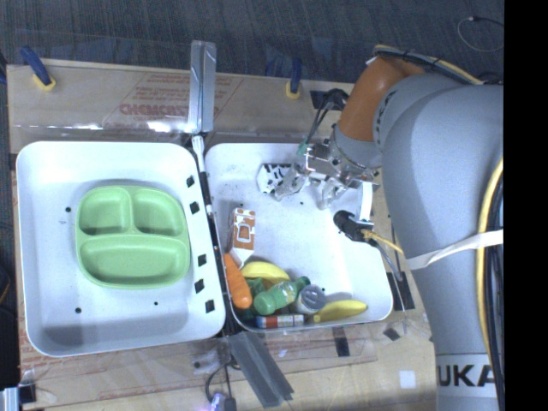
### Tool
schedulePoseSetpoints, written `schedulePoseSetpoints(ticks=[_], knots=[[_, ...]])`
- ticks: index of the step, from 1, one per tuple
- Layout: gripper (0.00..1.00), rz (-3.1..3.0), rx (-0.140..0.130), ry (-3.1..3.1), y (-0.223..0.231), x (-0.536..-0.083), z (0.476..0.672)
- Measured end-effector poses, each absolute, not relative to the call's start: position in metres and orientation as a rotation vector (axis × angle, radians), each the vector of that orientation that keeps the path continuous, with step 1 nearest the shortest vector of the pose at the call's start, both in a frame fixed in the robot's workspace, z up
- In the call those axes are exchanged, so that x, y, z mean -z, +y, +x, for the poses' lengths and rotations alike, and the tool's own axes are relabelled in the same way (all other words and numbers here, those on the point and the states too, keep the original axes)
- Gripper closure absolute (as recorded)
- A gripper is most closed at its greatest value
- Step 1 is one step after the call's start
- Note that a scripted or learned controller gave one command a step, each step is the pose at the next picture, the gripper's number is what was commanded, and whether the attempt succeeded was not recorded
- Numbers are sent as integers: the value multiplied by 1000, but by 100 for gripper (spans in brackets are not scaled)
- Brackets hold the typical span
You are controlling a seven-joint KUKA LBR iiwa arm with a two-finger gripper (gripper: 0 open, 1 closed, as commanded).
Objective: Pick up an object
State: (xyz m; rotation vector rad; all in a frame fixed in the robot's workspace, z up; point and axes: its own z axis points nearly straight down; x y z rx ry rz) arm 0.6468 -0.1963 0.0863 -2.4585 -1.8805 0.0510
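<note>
Black-and-white object (pixel 276 178) | lies at far end of right bin (pixel 282 247), just beside gripper (pixel 312 182) | jaw state: cannot tell | step: approach, nothing gripped | next: centre over object, descend, close | other items heaped at near end

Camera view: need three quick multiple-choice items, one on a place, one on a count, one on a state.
1. Where does the green divided tray lie?
A. left bin
B. right bin
C. on the bench outside the bins

2. How many yellow bananas are in the right bin?
A. one
B. two
C. four

3. How does the orange carrot lie?
A. held up by the gripper
B. in the tray
C. resting on the bin floor by the divider

Key: 1 A, the tray sits in the left bin. 2 B, one banana beside the carrot, another at the near wall. 3 C, it lies flat, far from the gripper.
</note>
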Motion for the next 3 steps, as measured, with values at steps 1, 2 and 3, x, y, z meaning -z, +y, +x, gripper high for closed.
schedulePoseSetpoints(ticks=[1,2,3], knots=[[100,-2458,-47,-1892,-195,-96,649],[0,-2453,-59,-1889,-196,-95,646],[100,-2447,-57,-1897,-194,-105,648]])
